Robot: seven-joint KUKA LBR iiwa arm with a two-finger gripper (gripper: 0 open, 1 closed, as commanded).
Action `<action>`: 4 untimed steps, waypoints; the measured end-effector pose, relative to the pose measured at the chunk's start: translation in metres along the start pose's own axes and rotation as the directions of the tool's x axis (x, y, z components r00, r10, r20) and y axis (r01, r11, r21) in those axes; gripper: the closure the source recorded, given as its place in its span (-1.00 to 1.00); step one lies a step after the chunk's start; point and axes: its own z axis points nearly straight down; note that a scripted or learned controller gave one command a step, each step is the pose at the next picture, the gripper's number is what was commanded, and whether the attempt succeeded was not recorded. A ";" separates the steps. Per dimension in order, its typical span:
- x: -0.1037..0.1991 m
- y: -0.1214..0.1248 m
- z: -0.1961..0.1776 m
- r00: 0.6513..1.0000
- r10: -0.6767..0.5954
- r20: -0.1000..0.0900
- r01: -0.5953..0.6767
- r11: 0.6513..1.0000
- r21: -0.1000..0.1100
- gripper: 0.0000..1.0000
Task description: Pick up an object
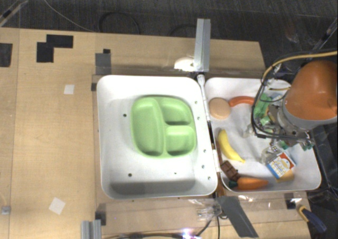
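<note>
while the arm hangs over the right bin, its gripper sits low just above a small carton; whether it is spread or pressed together i cannot tell; the carton is white and blue with an orange patch, lying tilted near the bin's front right; a banana, a peach-coloured ball, a carrot and a brown block lie to its left; a green tray rests in the left bin.
</note>
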 end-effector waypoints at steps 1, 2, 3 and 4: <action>-0.077 0.047 0.001 0.999 -0.045 0.004 0.045 0.999 -0.004 -1.00; -0.117 0.007 0.003 0.989 -0.150 0.000 0.150 0.989 -0.004 -1.00; -0.119 -0.047 -0.017 0.999 -0.036 0.002 0.036 0.999 -0.001 -1.00; -0.088 -0.055 0.004 1.000 0.005 -0.002 -0.005 1.000 -0.004 -1.00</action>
